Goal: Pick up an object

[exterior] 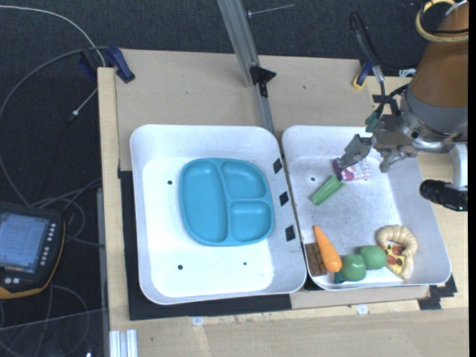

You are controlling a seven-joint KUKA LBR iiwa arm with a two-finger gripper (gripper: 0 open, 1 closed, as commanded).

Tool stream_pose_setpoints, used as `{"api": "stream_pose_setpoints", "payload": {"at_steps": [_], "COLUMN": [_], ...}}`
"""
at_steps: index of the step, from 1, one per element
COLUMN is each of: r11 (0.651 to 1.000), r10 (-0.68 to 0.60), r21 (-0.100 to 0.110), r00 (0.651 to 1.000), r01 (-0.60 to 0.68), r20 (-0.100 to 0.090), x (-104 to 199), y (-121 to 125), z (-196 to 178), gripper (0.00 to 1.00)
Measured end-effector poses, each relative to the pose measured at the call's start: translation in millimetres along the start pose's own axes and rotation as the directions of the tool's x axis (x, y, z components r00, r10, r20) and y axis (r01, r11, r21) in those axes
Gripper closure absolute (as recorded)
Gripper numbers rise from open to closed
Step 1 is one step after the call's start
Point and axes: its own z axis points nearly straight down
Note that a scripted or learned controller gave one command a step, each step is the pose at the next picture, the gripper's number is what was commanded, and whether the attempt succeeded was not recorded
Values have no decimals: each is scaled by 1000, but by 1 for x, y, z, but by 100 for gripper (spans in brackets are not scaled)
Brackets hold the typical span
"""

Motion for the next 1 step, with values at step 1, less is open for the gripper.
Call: {"api": "stream_pose_setpoints", "payload": {"at_steps": [1], "r11": [1000], "r10": [1], "r21": [-1], "r00": [1000], "r01": [-1], "r20": [0], "x": [0], "y": [0], "z": [0], "gripper": [0]}}
